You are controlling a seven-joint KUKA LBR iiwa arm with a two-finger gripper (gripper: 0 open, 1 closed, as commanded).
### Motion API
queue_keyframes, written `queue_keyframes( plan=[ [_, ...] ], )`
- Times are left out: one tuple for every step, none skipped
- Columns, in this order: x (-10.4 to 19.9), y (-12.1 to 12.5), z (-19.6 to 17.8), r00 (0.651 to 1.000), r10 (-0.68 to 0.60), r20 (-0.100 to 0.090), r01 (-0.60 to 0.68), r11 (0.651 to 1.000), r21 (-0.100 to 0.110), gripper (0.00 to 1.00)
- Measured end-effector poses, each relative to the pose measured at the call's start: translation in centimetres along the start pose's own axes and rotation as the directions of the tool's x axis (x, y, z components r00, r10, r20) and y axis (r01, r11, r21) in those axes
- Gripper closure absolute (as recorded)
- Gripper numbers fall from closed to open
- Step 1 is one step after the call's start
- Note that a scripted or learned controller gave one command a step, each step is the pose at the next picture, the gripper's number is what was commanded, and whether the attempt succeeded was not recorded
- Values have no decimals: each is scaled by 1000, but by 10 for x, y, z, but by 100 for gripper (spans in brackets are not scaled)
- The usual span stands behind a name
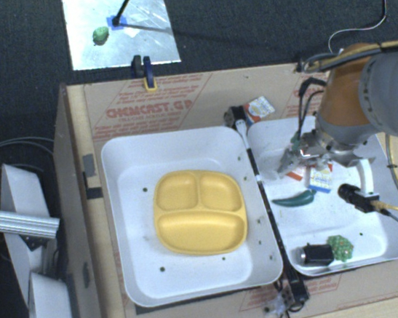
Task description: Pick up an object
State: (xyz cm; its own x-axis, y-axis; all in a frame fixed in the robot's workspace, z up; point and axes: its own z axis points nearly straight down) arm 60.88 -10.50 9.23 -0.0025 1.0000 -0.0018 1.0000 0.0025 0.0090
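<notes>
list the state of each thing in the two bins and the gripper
yellow plastic divided plate: flat in left white bin, nothing on it
green curved pepper-like toy: lying in right white bin
green knobbly ball: resting by near wall
black block: beside it
gripper: low over right bin

A yellow tray (pixel 199 212) is seen in a white bin (pixel 128 201); a green pepper (pixel 293 199) and black block (pixel 317 253) are seen.
</notes>
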Motion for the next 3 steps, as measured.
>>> queue_keyframes(
  plan=[
    [-3,1,-12,1000,1,5,0,1000,-5,100],
    [-2,1,-12,1000,1,5,-1,1000,-5,0],
    [0,39,1,1000,-2,-2,2,1000,6,0]
  ],
)
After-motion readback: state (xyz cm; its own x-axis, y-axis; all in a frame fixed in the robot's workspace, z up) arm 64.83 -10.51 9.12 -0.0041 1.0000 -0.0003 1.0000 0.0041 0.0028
